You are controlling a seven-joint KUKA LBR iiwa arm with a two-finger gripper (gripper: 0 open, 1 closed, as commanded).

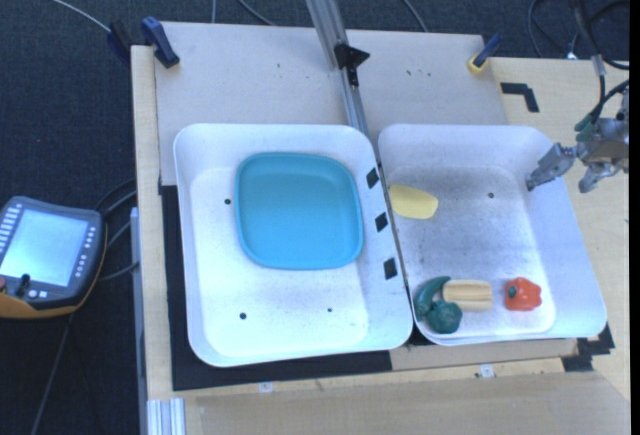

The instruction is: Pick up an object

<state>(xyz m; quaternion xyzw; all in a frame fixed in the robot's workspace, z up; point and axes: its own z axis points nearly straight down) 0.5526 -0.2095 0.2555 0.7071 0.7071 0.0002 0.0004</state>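
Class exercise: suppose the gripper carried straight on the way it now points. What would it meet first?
The gripper hangs over the right bin's upper right rim, jaws apart and pointing down. It would probably meet the bin's bare sloping wall first, well away from the red toy, though depth is unclear.

no readable text, labels, brands or numbers appearing anywhere, handheld control pendant (45,253) at the left edge showing a pale glowing screen, its contents and buttons being too small to read
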